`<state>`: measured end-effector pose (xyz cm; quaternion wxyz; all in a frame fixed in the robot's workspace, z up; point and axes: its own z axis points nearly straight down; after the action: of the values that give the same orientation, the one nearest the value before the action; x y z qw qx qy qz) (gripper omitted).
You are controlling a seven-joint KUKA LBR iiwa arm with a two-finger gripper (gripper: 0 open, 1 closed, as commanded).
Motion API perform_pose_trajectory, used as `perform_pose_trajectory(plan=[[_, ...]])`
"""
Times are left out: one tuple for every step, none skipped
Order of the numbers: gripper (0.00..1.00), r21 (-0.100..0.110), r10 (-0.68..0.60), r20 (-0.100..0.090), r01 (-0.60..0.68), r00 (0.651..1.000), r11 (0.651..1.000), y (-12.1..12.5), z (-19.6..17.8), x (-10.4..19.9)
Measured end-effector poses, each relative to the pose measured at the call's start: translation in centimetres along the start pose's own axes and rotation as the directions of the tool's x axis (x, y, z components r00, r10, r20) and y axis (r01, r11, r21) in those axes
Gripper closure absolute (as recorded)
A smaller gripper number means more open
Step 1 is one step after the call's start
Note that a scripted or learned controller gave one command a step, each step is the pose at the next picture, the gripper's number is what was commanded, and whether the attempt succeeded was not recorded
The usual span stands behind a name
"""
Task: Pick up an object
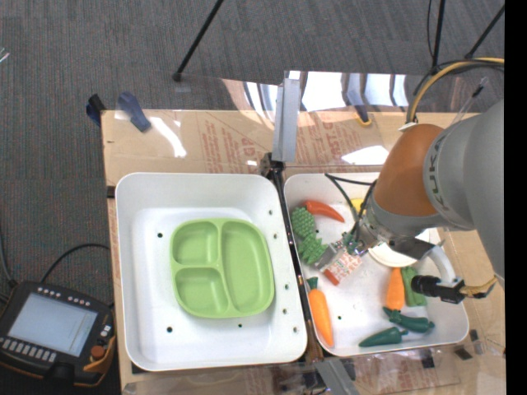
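Note:
My gripper is low in the right bin, near its left-middle. It sits right beside a green knobbly toy and just above an orange carrot. A red pepper lies behind the gripper. A small red piece shows under the gripper's tip; whether it is held I cannot tell. The grey arm with its orange band covers the bin's right-back part.
The left bin holds a green divided plate. In the right bin lie a second carrot, dark green vegetables and a white dish partly under the arm. A pendant lies on the floor at the left.

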<state>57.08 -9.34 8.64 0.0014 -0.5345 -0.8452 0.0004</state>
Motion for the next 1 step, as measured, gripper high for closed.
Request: perform_pose_trajectory(plan=[[0.00,0.001,-0.001,0.000,0.001,1.000,1.000,0.02,-0.02,0.03]])
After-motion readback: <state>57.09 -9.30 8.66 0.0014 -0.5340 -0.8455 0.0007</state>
